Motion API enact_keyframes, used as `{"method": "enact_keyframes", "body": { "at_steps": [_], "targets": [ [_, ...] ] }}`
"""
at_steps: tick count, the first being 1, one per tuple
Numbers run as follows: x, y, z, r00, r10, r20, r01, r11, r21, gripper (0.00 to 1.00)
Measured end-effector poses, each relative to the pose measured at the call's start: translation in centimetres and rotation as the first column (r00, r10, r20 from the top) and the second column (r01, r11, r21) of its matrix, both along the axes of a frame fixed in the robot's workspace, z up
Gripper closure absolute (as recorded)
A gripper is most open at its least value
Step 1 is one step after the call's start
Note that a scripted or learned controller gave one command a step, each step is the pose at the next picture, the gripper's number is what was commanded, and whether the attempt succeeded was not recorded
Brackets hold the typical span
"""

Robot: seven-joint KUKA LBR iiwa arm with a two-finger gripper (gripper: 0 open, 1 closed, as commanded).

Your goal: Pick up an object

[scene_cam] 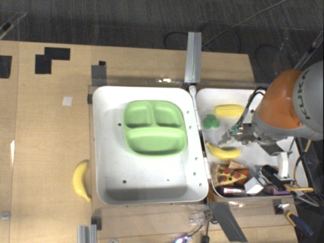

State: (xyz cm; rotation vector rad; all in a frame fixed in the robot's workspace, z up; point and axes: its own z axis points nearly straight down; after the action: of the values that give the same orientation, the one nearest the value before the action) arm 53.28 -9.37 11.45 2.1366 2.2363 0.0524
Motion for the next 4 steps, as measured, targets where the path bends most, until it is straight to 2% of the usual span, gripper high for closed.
{"method": "enact_keyframes", "body": {
  "at_steps": [1, 2, 3, 4],
  "targets": [
    [-2.1, -3.2, -2.2, 0.909, -0.414, -0.051, 0.415, 0.91, 0.011, 0.0],
    [1.1, 0.0, -2.4, 0.974, -0.223, -0.043, 0.224, 0.975, 0.01, 0.0],
    [-0.3, -2.3, -2.4, 0.999, 0.014, -0.04, -0.013, 1.0, 0.007, 0.0],
    [-0.1, -2.1, -1.2, 0.999, 0.017, -0.034, -0.017, 1.0, 0.01, 1.0]
  ]
}}
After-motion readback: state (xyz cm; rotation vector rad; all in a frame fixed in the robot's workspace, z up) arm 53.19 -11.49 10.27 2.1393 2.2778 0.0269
